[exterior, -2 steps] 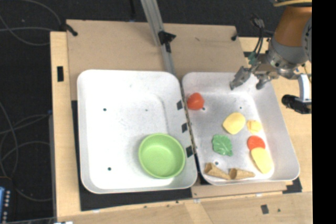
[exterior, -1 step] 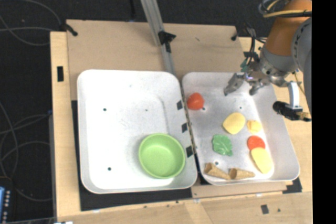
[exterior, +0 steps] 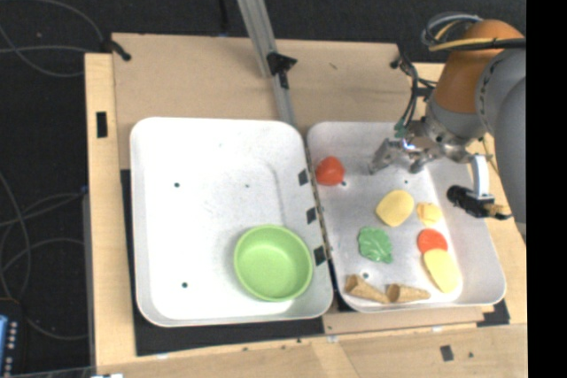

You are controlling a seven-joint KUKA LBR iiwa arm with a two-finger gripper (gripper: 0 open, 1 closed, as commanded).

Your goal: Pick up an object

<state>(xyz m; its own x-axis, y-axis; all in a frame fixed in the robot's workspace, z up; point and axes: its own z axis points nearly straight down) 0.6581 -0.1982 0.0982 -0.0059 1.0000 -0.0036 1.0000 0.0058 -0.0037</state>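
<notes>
My gripper (exterior: pixel 398 164) hangs over the back part of the right bin (exterior: pixel 354 137), with its fingers spread and nothing between them. Just below it lies a pale yellow lump (exterior: pixel 395 208). A red tomato-like ball (exterior: pixel 330 171) sits to its left, near the bin's left wall. Further forward lie a green leafy piece (exterior: pixel 375 244), a small orange-yellow piece (exterior: pixel 430 212), a red piece (exterior: pixel 432 240) and a long yellow piece (exterior: pixel 441 270). Two brown cones (exterior: pixel 361 288) (exterior: pixel 403 292) rest along the front wall.
The left bin (exterior: pixel 195 155) holds a green bowl (exterior: pixel 273 262) at its front right corner. A slanted metal pole (exterior: pixel 257 22) rises behind the two bins. The arm's orange band (exterior: pixel 461 80) is above the right bin's back right corner.
</notes>
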